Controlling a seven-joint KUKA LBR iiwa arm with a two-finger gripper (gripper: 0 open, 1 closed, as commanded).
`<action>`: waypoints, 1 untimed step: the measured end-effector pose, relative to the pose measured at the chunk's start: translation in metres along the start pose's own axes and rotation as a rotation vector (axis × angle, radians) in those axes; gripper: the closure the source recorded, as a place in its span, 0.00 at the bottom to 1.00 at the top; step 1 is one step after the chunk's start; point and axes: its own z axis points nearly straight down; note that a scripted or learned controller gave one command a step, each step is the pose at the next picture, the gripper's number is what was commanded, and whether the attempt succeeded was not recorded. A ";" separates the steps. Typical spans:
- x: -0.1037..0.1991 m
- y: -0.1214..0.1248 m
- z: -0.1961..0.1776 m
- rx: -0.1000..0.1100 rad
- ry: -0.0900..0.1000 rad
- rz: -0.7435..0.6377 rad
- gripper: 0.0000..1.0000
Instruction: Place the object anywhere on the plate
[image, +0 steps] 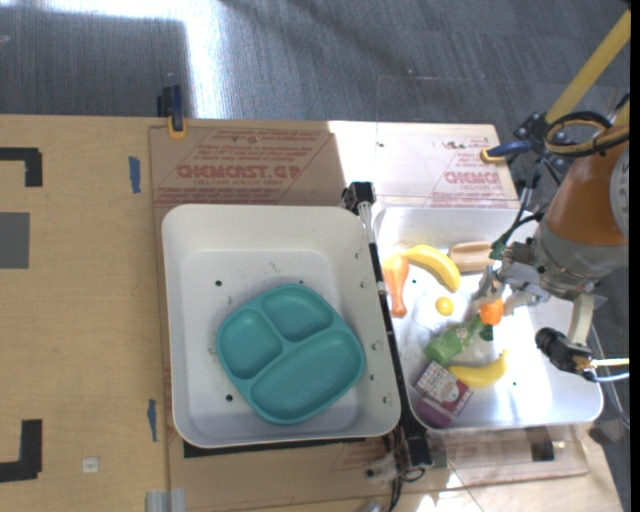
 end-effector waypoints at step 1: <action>0.017 0.008 -0.086 -0.009 -0.002 0.218 1.00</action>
